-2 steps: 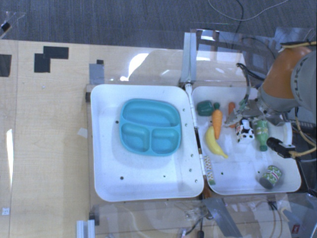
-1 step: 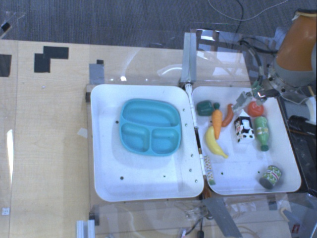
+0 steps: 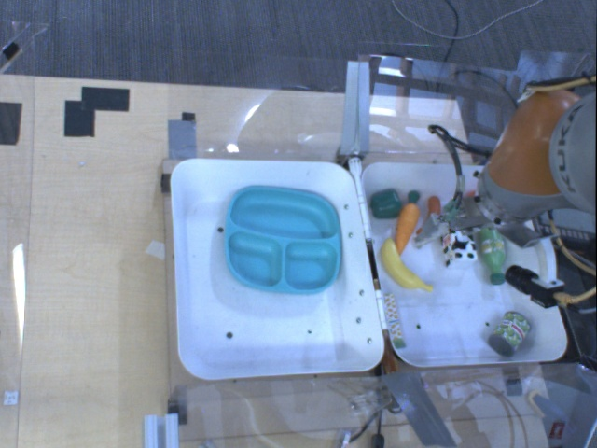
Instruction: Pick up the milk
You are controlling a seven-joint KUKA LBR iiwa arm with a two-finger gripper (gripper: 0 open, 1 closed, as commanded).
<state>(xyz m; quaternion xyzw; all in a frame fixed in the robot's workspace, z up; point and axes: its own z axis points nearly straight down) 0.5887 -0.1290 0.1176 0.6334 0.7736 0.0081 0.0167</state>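
Pincer perhaps touching milk

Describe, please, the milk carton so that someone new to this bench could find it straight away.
Look in the right-hand white bin, in its middle part beside the gripper. The milk carton is the small white box with black cow patches. It sits between the yellow banana and the green bottle, and nothing else there is black and white.

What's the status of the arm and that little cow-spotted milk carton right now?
Two-finger gripper low in right white bin, beside black-and-white cow-patterned milk carton. No grasp visible. Green bottle crowds the carton's right.
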